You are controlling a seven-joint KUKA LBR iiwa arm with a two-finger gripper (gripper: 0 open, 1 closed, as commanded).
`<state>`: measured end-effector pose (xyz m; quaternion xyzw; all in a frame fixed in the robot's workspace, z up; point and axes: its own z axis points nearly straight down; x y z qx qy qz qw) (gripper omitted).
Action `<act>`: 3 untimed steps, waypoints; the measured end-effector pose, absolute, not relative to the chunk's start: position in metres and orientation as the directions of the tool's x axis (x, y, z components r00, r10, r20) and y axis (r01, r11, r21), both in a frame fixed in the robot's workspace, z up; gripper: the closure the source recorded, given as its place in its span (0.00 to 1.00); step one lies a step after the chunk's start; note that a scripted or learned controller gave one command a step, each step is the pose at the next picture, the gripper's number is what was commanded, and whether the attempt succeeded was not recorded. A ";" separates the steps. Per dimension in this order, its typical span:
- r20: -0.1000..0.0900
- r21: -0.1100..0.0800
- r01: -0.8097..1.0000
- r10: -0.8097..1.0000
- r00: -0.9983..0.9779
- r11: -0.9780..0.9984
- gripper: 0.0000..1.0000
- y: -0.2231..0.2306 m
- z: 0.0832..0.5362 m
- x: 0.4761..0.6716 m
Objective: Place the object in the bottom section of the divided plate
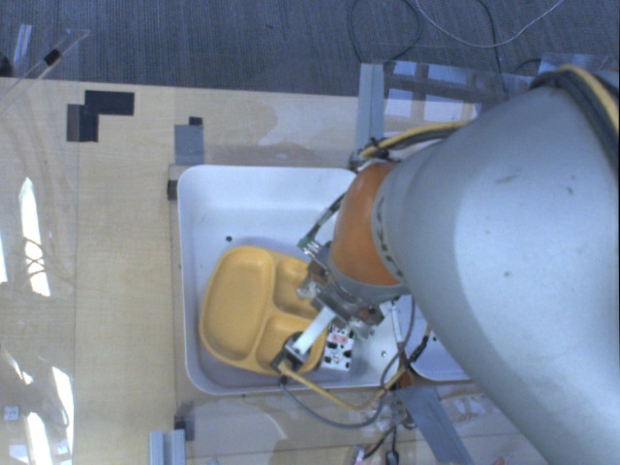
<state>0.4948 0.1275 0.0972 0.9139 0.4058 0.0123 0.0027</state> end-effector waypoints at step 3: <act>0.020 0.015 0.741 0.742 0.671 -0.671 0.00 0.127 0.097 0.495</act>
